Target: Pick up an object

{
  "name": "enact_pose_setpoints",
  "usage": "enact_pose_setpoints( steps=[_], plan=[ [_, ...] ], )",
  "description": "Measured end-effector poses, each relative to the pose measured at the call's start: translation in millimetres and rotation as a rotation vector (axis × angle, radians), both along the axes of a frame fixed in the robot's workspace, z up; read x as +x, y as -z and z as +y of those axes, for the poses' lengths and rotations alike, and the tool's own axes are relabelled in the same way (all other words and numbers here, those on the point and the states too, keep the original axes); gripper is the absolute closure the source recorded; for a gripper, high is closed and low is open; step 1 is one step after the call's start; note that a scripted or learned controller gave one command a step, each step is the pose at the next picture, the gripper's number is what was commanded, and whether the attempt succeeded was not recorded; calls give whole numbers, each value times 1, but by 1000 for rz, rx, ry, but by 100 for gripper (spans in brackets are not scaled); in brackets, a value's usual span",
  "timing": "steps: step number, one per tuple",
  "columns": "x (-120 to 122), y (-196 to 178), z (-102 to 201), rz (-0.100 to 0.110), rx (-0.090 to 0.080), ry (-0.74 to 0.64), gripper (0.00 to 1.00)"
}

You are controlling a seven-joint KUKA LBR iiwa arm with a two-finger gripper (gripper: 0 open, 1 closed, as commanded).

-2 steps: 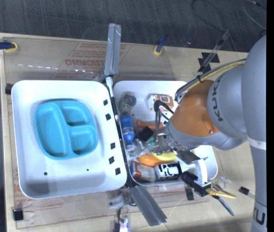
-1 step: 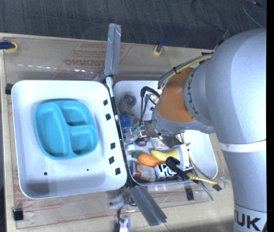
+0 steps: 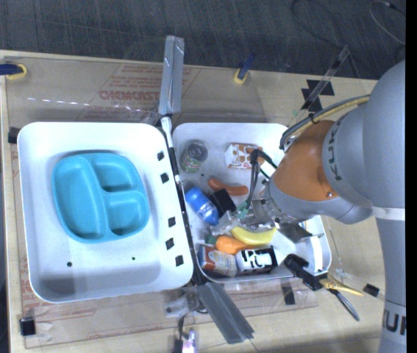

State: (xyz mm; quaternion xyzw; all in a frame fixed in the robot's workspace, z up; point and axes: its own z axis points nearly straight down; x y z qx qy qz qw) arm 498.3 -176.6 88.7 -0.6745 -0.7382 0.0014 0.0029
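One yellow banana (image 3: 254, 234) lies curved in the lower middle of the right bin (image 3: 318, 252), and it sits closest under the arm's wrist. I see it as a short, smooth, bright yellow crescent, its ends turned slightly upward, touching an orange carrot-like piece (image 3: 225, 245) at its left and a black-and-white labelled pack (image 3: 257, 259) just below. The gripper (image 3: 258, 213) hangs right above the banana, but the orange-banded wrist covers it and I cannot tell whether it is released or clenched. Around it I make out a blue bottle (image 3: 201, 204) to the left, an orange-red piece (image 3: 228, 187) above, a round metal can (image 3: 193, 154) toward the bin's upper left, and a small printed packet (image 3: 241, 154) beside that. Over in the left bin (image 3: 39, 153) rests a light blue compartment tray (image 3: 101, 195).
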Motion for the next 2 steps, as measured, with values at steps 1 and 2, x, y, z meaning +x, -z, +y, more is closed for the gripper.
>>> enact_pose_setpoints(
  steps=[1,2],
  plan=[
    [1,-8,-1,0,-2,-2,100],
    [34,-80,51,-2,-2,64,100]
  ],
)
